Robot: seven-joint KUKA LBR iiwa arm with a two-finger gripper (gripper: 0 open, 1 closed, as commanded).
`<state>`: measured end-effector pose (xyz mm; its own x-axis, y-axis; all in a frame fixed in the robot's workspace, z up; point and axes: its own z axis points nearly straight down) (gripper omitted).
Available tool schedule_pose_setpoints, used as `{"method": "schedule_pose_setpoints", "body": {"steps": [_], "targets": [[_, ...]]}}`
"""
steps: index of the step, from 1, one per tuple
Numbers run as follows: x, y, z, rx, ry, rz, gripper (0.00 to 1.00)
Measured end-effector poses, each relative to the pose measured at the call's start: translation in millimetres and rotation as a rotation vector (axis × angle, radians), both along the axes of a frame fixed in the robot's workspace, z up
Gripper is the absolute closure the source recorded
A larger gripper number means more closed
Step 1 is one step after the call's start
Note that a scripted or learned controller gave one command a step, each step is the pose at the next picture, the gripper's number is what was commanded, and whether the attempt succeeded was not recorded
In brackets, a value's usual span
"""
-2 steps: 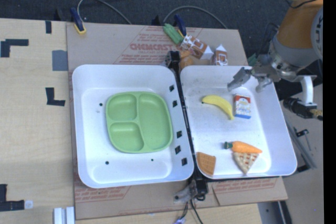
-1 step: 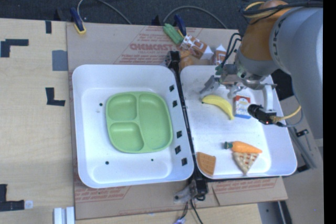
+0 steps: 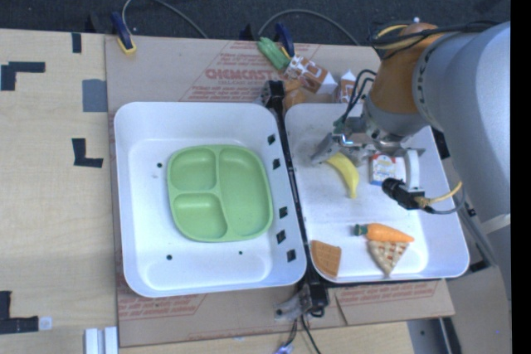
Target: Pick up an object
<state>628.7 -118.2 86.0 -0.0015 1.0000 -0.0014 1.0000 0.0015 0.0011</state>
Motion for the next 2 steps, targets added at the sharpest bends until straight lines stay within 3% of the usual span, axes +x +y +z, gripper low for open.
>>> {"method": "schedule_pose_setpoints", "body": {"steps": [1,2], "targets": [[0.5,-0.3,10.3,-0.002,-0.002,0.0,1.0],[-19.9,70.5,98.8,0.002,0.0,0.001,1.0]]}}
